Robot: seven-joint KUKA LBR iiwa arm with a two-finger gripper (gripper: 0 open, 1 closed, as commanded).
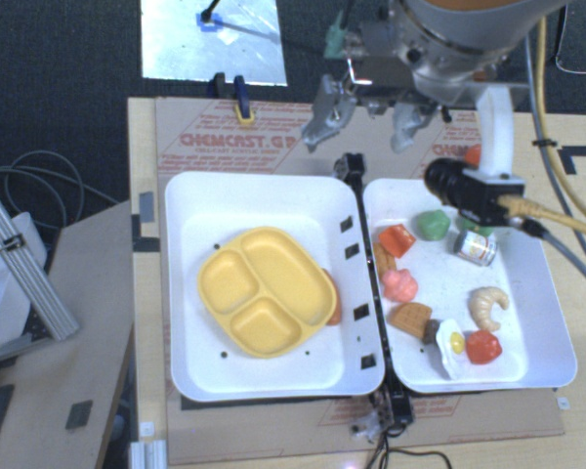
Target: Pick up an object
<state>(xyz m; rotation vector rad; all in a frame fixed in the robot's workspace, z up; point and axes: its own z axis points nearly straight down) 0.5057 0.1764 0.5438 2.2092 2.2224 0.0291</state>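
Claw (364,125): fingers spread apart, nothing between them, raised over the bench past the far rims of both bins.

Left bin (190,262), below-left of the claw: yellow divided tray (266,289).

Right bin (542,335), below-right of the claw: green piece (432,225), small can (476,248) on its side, orange-red piece (397,239), pink piece (400,284), croissant (488,305), waffle-brown piece (411,318), fried egg (451,345), red piece (483,347). All lie well apart from the claw.
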